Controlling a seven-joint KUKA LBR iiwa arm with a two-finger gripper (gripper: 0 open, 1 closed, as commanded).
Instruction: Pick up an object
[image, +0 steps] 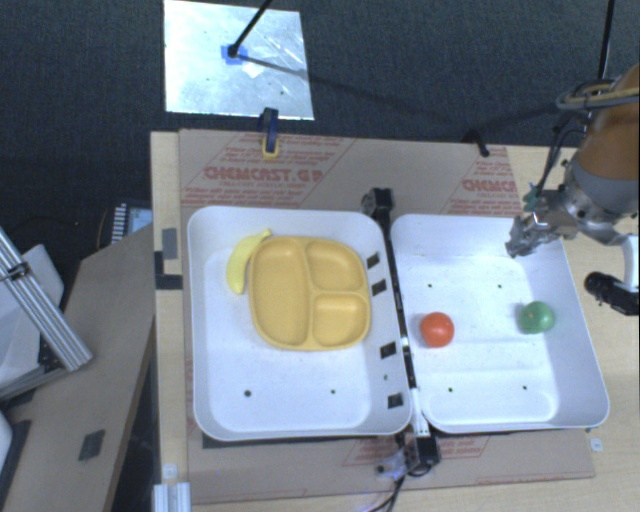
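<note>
Since the task only asks for an object, I take the green ball (536, 317) as my likeliest target, because it is the thing closest to the gripper (524, 238). It sits on the floor of the right bin (480, 400), toward the arm's side of that bin, nearer the camera than the gripper and almost straight below it in the picture, a shade further toward the arm. Being round, it has no long axis to line up with, so by my reckoning the wrist angle matters little; what counts is carrying the hand back toward the camera until it stands over the ball.

Farther from the hand lies the red ball (436, 329), about as near the camera as the green one but well off toward the divider between the bins. Both balls lie apart from each other and from the bin walls, so I judge either could be approached without crowding.

Beyond the divider, in the left bin (215, 400), I see a yellow divided tray (307, 292) with a banana (242, 262) touching its far edge. Those are well away from the hand.

As for the gripper itself, it hangs at the far rim of the right bin with nothing visibly in it. At this size I cannot tell how it is set.
</note>
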